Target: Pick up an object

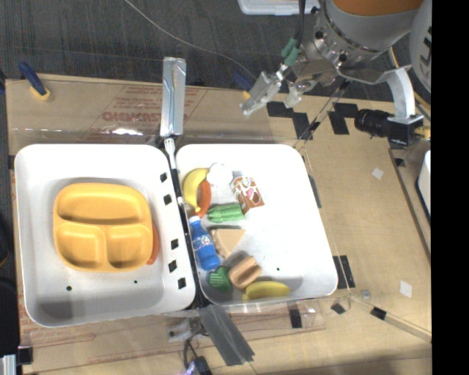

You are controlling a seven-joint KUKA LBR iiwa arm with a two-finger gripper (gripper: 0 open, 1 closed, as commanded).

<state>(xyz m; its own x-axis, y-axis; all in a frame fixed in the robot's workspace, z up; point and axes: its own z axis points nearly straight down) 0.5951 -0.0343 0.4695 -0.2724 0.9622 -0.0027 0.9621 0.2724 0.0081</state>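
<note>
While the arm [366, 18] hangs high at the top right, its gripper [267, 88] sits above the bench behind the right bin [311, 220], outside it. Whether the claw is open or closed cannot be told from here. Nothing is seen in its grasp. Objects lie along the right bin's left side: banana [192, 184], carton [248, 193], green piece [224, 214], blue bottle [202, 245], wedge [229, 239]. A yellow tray [102, 225] rests in the left bin [37, 293].
</note>
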